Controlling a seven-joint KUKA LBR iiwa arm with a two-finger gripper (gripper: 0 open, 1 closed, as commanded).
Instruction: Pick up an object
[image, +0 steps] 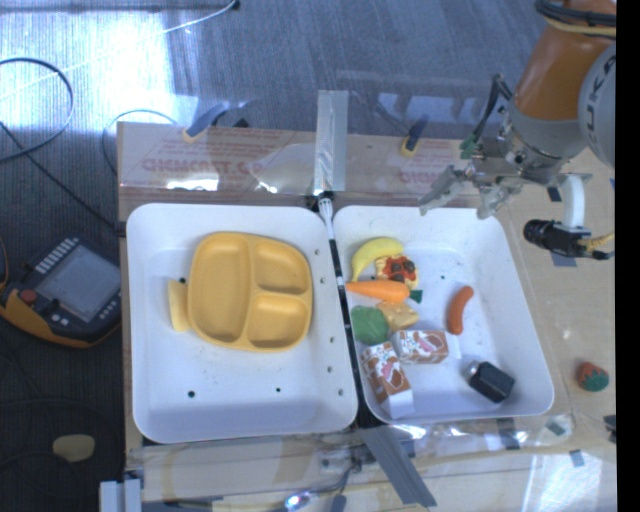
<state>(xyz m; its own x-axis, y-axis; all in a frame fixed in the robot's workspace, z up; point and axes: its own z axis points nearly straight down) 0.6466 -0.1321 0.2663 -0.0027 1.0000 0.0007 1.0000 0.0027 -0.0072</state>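
Note:
The right bin (525, 300) holds a banana (377, 251), a carrot (377, 291), a red sausage (459, 309), a green toy vegetable (369, 324), two printed snack packets (423, 346), and a black block (491, 380). My gripper (462, 200) hangs over the far rim of this bin, above and behind the toys. Its fingers (434, 198) are spread open with nothing between them. The arm's orange band (560, 70) rises toward the top right.
In the left bin (150, 400) lies a yellow divided plate (250, 290) with a small yellow piece (178, 305) at its left. A teach pendant (65, 290) sits on the floor to the left. A red and green toy (592, 376) lies on the bench right of the bins.

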